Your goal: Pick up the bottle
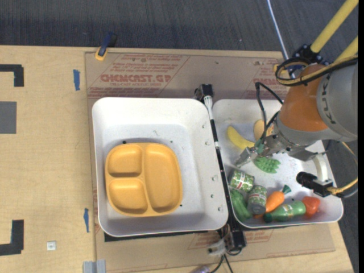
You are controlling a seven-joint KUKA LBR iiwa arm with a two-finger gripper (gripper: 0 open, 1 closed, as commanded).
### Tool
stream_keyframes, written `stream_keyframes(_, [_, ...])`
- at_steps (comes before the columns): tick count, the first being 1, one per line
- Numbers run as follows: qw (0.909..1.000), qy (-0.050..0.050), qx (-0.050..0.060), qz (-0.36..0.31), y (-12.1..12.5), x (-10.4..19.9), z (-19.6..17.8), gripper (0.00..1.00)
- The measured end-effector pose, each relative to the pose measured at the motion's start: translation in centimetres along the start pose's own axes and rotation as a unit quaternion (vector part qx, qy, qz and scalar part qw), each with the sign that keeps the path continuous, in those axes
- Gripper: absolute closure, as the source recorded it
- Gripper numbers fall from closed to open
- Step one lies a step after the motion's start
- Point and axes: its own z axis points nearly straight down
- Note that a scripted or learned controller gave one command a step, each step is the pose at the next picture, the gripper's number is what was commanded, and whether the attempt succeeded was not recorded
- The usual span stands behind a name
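Cardboard-covered bench (45, 152), dark carpet (170, 10) beyond, two white bins (114, 118), gripper (253, 152) finger state unclear, green bottle (284, 211) lying apart

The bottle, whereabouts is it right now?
The green bottle lies on its side at the right bin's near edge, just below the toy carrot.

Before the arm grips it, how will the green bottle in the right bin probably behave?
The green bottle lies on its side, so it may roll if pushed. Its surface looks glossy, so probably slippery. A toy carrot and an orange-red toy crowd it against the bin rim, which may hinder a clean grasp.
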Motion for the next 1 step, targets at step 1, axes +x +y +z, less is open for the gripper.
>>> stream_keyframes(1, [0.9929, 0.000, -0.001, 0.119, -4.52, 0.88, -0.03, 0.00])
